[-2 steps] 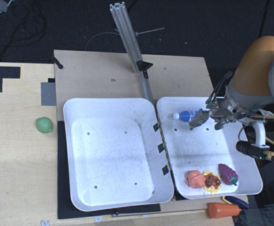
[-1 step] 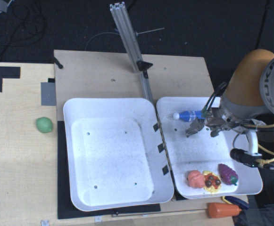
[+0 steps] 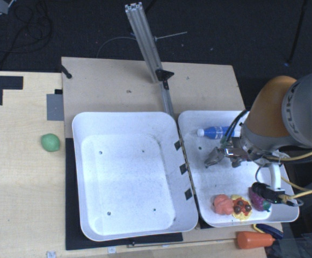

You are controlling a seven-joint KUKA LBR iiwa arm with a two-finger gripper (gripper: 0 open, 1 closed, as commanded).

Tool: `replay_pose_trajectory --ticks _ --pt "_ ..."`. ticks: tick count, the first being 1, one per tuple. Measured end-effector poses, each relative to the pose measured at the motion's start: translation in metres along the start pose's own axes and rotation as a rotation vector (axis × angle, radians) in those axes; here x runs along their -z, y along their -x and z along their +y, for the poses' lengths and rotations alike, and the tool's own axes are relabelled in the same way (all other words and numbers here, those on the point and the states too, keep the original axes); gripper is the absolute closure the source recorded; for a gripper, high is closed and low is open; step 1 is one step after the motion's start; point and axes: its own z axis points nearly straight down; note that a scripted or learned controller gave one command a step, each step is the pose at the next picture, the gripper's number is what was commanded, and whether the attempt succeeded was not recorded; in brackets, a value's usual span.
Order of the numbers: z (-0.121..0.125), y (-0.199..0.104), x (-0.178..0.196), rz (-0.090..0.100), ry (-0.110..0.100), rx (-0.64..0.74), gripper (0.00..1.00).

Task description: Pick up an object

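Note:
My gripper (image 3: 224, 160) hangs over the middle of the right bin (image 3: 198, 198), fingers spread open and pointing down, with nothing between them. A blue bottle with a white cap (image 3: 212, 132) lies just behind it near the bin's far wall. Toward the bin's front edge lie a pink-orange lump (image 3: 222, 204), a yellow and red toy (image 3: 241, 208) and a purple object (image 3: 259, 201), all apart from the gripper. The grey arm with its orange band (image 3: 268, 112) covers the bin's right side.
The left bin (image 3: 91, 128) sits beside the right one, joined by black clips. A green ball (image 3: 50, 142) rests on the wooden bench at left. An orange object (image 3: 252, 239) lies outside the right bin's front edge. A metal bar (image 3: 145, 36) slants at the back.

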Motion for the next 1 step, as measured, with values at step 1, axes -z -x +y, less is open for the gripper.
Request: replay_pose_trajectory --ticks 1 --pt "0.0003 -0.0004 -0.0264 -0.001 0.006 0.000 0.00"
